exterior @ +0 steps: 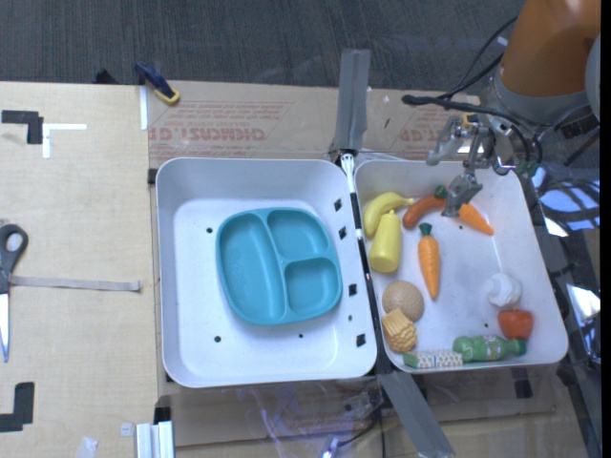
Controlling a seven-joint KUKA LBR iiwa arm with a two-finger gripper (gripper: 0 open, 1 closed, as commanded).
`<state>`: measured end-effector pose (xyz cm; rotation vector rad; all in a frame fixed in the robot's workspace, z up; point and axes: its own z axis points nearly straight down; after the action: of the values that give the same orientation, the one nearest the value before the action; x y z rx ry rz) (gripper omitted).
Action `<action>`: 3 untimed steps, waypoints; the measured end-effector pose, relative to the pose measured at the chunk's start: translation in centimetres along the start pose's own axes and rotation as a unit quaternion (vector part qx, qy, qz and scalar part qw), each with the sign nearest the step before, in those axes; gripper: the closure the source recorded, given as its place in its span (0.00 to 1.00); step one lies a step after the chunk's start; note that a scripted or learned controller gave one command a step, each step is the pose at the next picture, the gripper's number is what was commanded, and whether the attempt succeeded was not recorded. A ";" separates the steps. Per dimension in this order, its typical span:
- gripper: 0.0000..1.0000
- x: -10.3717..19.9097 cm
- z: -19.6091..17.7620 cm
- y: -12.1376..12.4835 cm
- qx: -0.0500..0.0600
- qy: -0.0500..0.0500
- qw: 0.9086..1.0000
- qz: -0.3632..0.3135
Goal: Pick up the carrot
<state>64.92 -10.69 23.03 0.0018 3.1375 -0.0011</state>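
Observation:
An orange carrot [430, 265] with a green top lies lengthwise in the middle of the right bin [544, 284]. A second, smaller orange carrot [476, 220] lies at the bin's far side, next to a red-orange sausage-shaped piece [421, 210]. My gripper [462, 197] hangs low over the far side of this bin, its tip right at the spot where the small carrot and the red-orange piece meet. Whether it touches either one is unclear. The arm's orange band [554, 31] is at the top right.
The right bin also holds a banana [381, 205], a yellow bottle [386, 243], a tan ball [403, 300], corn [400, 332], a green bottle [482, 348], a white piece [502, 289] and a red piece [516, 323]. A blue divided plate [280, 265] lies in the left bin [181, 284].

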 end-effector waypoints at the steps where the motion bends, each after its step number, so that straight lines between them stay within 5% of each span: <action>1: 0.00 3.0 13.0 -0.8 0.002 -0.002 0.973 -0.230; 2: 0.00 6.2 13.6 -2.4 0.000 -0.001 0.995 -0.101; 3: 1.00 6.0 12.5 -2.3 0.001 -0.004 0.995 -0.103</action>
<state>59.02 -12.97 10.52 -0.3192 3.1125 -0.0055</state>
